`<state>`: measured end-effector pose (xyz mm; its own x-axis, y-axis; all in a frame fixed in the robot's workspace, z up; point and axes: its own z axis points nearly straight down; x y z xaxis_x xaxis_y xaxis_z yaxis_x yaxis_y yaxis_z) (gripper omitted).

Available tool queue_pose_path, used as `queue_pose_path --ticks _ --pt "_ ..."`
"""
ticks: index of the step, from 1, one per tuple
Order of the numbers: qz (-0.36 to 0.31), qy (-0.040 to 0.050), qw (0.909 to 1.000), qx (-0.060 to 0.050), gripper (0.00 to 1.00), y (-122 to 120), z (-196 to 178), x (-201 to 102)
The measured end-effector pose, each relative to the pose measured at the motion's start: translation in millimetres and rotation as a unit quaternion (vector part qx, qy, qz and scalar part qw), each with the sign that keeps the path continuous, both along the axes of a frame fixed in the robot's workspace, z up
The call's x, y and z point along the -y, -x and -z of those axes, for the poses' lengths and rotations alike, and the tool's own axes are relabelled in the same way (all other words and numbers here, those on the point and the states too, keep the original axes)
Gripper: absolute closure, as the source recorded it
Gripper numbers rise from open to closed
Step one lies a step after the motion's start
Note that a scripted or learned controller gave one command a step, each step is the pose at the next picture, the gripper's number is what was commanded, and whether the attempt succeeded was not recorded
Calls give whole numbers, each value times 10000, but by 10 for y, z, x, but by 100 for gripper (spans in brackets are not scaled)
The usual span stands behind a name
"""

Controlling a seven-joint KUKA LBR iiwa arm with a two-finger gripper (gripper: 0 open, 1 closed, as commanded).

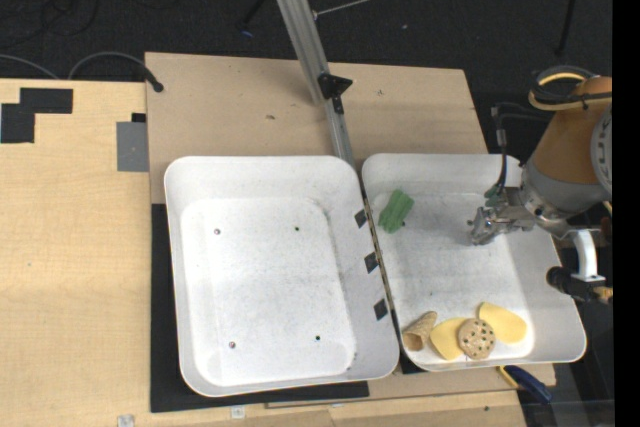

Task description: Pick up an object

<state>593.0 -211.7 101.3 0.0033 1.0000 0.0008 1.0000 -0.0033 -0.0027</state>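
Gripper over bare bin floor, nothing near it.
The gripper [487, 225] hangs far from the green block [396, 211]; I cannot tell its state, and closing here would likely catch nothing.

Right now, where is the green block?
The green block lies in the right bin, near its upper left corner beside the wall shared with the left bin, apart from the hand.
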Motion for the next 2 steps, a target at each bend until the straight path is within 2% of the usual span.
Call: queue_pose_path --ticks 2 --pt "-23 9 10000 33 100 112 -1163 -85"
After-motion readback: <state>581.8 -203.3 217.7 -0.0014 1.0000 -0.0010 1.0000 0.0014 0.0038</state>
